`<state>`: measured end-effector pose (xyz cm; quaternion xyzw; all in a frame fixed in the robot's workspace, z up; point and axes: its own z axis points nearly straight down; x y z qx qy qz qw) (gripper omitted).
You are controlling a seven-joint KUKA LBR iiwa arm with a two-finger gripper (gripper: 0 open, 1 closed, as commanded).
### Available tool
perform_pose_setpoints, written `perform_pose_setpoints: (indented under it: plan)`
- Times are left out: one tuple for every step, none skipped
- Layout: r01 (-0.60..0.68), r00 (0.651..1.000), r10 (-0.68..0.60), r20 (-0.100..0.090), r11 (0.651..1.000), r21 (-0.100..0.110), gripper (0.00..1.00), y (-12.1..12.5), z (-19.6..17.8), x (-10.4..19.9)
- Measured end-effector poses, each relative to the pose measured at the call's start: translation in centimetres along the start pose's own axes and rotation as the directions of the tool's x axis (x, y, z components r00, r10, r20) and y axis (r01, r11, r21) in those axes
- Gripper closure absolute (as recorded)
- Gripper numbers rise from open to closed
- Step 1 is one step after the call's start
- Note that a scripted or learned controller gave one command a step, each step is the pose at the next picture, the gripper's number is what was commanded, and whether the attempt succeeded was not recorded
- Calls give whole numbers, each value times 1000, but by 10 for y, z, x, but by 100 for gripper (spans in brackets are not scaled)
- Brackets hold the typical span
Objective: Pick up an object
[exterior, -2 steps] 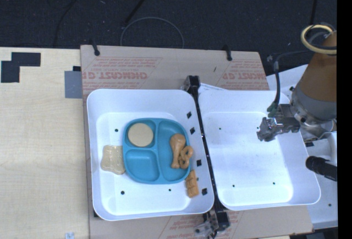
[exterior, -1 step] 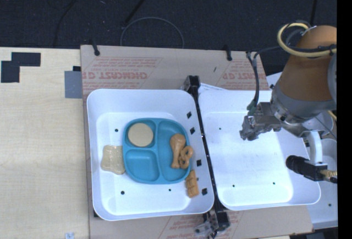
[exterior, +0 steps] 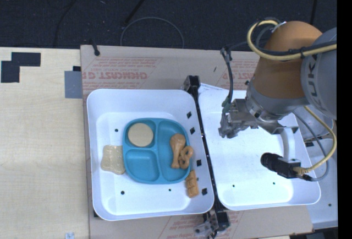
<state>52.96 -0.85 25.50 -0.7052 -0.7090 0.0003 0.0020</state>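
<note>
A blue compartment tray (exterior: 144, 169) lies in the left bin (exterior: 104, 106). A round tan disc (exterior: 140, 134) rests in the tray's upper-left compartment, and a tan pretzel-like piece (exterior: 180, 151) lies in its right compartment. A pale tan slab (exterior: 113, 159) sits on the bin floor, touching the tray's left side. A small tan piece (exterior: 191, 183) lies just off the tray's lower-right corner. My gripper (exterior: 230, 126) hangs over the upper-left part of the right bin (exterior: 258, 194), with nothing visible under it.
A black divider rail (exterior: 201, 144) runs between the two bins. Cardboard (exterior: 137, 70) lies under and behind the bins. The wooden bench top (exterior: 38, 144) stretches to the left. The arm's grey and orange body (exterior: 286, 67) looms over the right bin's far edge.
</note>
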Motion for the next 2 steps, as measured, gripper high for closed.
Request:
perform_pose_setpoints:
  plan:
    - [-2, 1000, 2, 2, 1000, 1, 100, 8, 9, 48]
    - [-2, 1000, 2, 2, 1000, 4, 100, 0, 24, 104]
